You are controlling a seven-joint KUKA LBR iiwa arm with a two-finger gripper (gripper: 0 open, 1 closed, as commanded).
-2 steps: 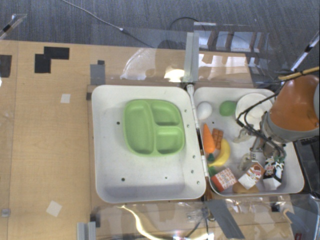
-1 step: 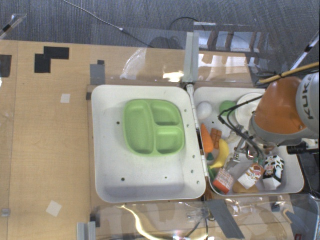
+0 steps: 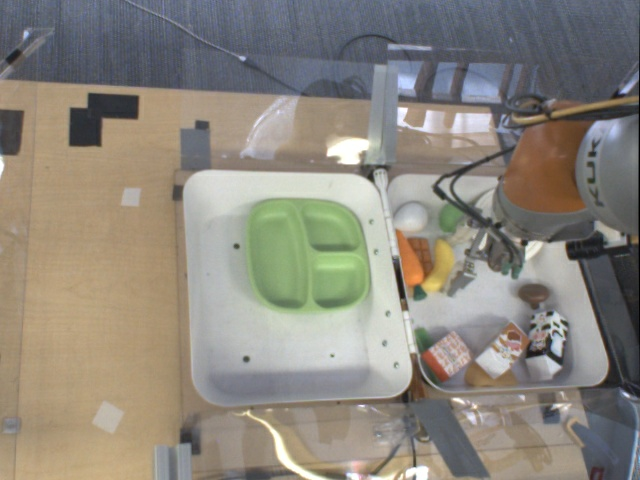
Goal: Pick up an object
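My tool [image 3: 478,261] hangs just right of the banana [image 3: 438,267] in the right bin [image 3: 590,353], fingers slightly parted with nothing between them. To grip well I should shift left until the fingers straddle the banana, clear of the carrot [image 3: 411,258] just beyond it, then descend.

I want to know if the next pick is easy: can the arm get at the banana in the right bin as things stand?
Probably yes. The gripper hangs just beside the banana, whose top is bare. The carrot lies close along its far side, which could crowd a finger.
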